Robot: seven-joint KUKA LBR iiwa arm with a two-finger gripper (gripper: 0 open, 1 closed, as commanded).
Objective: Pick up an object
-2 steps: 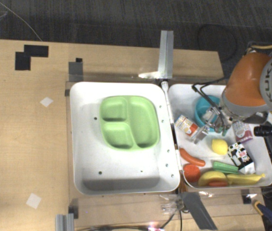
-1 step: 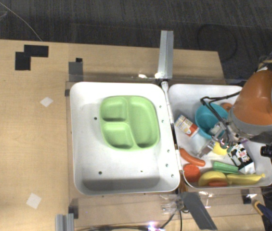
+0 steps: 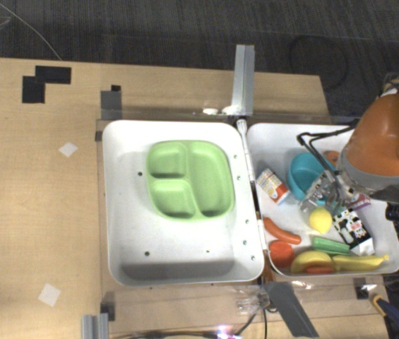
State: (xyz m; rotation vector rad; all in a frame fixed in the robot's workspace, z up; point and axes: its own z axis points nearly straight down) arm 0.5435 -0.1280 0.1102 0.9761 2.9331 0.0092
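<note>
My gripper (image 3: 321, 195) hangs low in the right bin (image 3: 255, 143), below the grey wrist and orange band. It sits beside the teal cup (image 3: 303, 174) and just above a yellow lemon (image 3: 320, 222). A small red and white carton (image 3: 272, 186) lies to its left. Nothing shows clearly between the fingertips.
The right bin also holds an orange carrot (image 3: 282, 232), a red tomato (image 3: 281, 251), a green piece (image 3: 330, 245), a banana (image 3: 340, 262) and a black and white box (image 3: 350, 227). A green divided plate (image 3: 188, 179) lies in the left bin (image 3: 125, 210).
</note>
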